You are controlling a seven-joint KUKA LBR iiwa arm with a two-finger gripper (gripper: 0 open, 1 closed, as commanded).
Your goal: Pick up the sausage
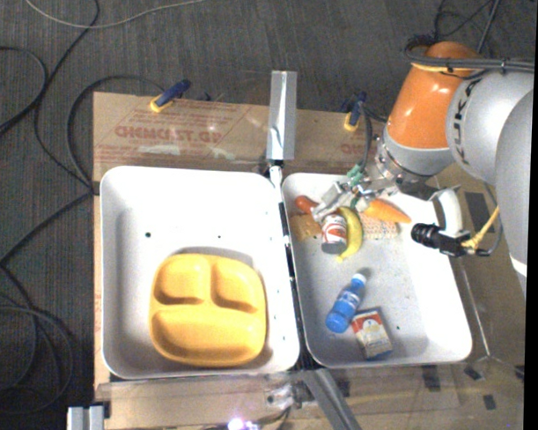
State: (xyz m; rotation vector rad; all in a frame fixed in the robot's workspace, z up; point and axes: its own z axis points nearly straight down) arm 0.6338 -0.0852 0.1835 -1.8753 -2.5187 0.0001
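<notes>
The sausage (pixel 302 221), reddish-brown with a brighter red end, lies along the left wall of the right bin (pixel 440 348), near its back corner. My gripper (pixel 338 202) hangs low over the back of that bin, just right of the sausage's upper end and right above a small can (pixel 335 231) and a yellow banana (pixel 351 235). The view does not show anything held in it. The arm's orange band (pixel 427 92) and grey wrist rise behind it at the upper right.
An orange carrot-like piece (pixel 385 208) lies right of the gripper. A blue bottle (pixel 345 302) and a small red-and-white box (pixel 371 335) sit toward the bin's front. In the left bin (pixel 128 205) rests a yellow divided tray (pixel 210 309). A black cable plug (pixel 431 235) hangs at the right.
</notes>
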